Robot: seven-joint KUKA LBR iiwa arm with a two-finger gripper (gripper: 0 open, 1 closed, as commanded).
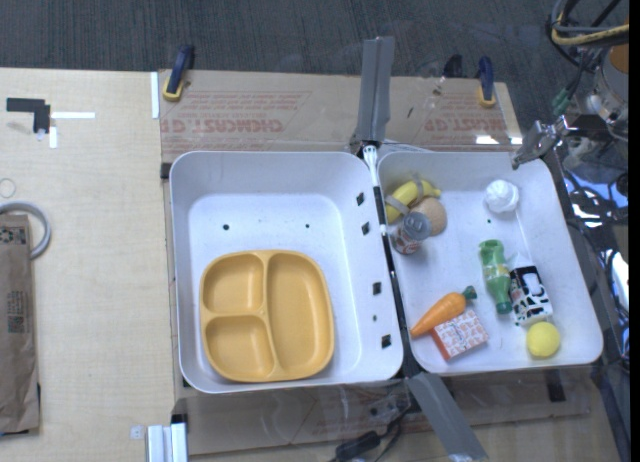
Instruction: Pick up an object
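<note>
White bins sit side by side on the surface, and the things to choose from, among them a carrot (440, 312), a green bottle (492, 273) and a yellow ball (543, 341), all lie untouched in the right bin (575, 250), so the pick looks not yet begun. Up at the bin's far right corner the gripper (535, 140) hangs outside the rim, touching nothing; whether its jaws are spread or pressed together I cannot tell. Next it must swing in over one object and descend squarely onto it.
</note>
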